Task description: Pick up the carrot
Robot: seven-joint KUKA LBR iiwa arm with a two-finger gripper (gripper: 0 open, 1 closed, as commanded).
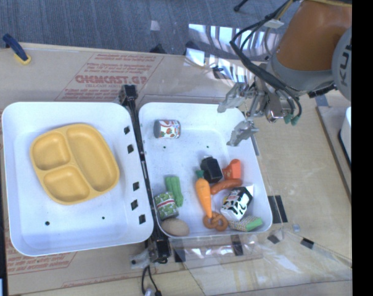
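Fingers of the gripper [235, 117] hang spread apart with nothing between them, one near the right bin's [192, 113] far rim and one just inside its far right corner. From them the carrot [203, 195] lies toward the near side of the bin and a little left, well apart. Its long axis runs roughly far-to-near, green top toward the black block [211, 168] (which touches or nearly touches it), tip by the pretzel [214, 222]. Judging by this, the arm needs to travel nearward and close across the carrot's width.
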